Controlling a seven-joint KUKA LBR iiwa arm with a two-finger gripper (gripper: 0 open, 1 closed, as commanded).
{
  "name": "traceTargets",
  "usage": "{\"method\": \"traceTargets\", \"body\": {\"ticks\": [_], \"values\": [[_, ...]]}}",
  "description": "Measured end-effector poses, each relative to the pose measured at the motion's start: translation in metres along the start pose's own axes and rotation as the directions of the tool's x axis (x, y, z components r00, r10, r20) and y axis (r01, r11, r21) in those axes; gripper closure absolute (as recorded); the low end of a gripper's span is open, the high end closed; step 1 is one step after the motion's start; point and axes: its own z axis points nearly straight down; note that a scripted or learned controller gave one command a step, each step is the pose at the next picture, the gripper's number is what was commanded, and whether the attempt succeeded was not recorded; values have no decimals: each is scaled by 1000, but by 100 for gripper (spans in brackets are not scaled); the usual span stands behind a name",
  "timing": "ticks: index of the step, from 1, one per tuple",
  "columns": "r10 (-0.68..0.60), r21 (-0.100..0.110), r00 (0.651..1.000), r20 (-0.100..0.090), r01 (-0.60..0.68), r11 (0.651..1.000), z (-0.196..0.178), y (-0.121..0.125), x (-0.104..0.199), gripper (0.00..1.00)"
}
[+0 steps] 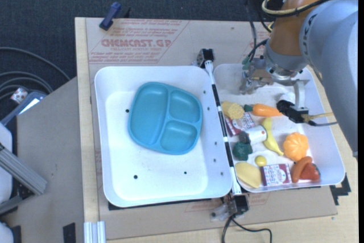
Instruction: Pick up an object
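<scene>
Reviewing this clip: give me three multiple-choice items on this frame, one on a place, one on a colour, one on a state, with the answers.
1. Where does the divided plate lie?
A. in the left bin
B. in the right bin
C. on the carpet

2. What colour is the plate?
A. red
B. light blue
C. black

3. How do the toy foods, such as the carrot and banana, lie?
A. piled on the plate
B. scattered on the bench outside the bins
C. loose together in the right bin

Answers: 1 A, it rests inside the left bin's walls. 2 B, its whole surface is light blue. 3 C, they cluster in the right bin, below the gripper.
</scene>
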Motion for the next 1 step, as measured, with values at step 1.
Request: {"method": "traceTargets", "body": {"ticks": [1], "values": [[0,0,1000,0,0,1000,0,0,0,0]]}}
